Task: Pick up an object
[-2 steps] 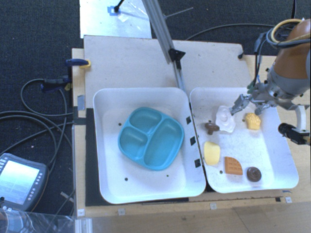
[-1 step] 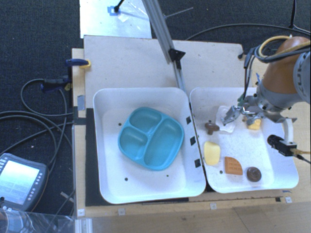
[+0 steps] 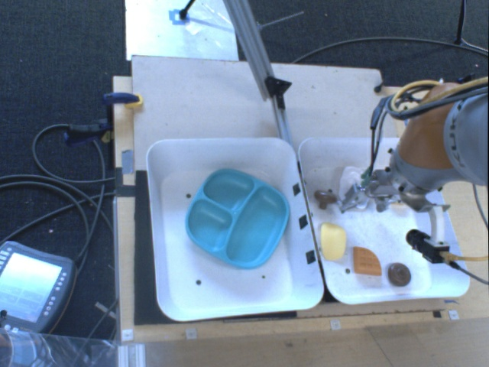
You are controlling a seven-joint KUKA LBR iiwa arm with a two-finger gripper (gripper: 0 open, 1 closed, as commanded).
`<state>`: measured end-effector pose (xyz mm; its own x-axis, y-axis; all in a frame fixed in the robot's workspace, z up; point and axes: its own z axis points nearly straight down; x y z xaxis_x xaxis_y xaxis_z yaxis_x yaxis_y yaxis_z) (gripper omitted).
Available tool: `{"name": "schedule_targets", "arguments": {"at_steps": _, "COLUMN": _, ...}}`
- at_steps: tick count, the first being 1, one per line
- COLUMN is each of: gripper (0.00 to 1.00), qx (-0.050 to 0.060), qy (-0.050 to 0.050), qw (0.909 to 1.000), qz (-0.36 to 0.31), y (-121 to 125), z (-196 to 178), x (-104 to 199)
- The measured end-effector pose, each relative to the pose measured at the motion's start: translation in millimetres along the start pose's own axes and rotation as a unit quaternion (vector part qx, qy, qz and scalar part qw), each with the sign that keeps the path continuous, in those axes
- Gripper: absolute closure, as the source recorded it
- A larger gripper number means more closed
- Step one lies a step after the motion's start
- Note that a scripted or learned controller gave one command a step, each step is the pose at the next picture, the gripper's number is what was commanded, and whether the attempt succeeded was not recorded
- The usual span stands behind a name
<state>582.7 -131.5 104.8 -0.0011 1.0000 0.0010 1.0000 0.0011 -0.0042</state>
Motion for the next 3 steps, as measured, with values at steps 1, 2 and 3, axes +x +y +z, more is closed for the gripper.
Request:
{"name": "schedule_targets", "arguments": {"at_steps": 1, "gripper": 1.00, "qx": -0.004, "qy": 0.000, "qw": 1.0000, "qz": 0.000, "y": 2.1, "z": -13.8, "x": -0.4}}
{"name": "schedule_targets", "arguments": {"at_steps": 2, "gripper": 1.00, "qx": -0.006, "qy": -0.001, "qw": 1.0000, "qz": -0.002, "y": 0.0, "z": -77.6, "x": -1.2}}
{"name": "schedule_targets", "arguments": {"at_steps": 3, "gripper": 1.00, "qx": -0.006, "qy": -0.001, "qw": 1.0000, "qz": -0.003, "y": 1.7, "z": -131.9, "x": -1.3}}
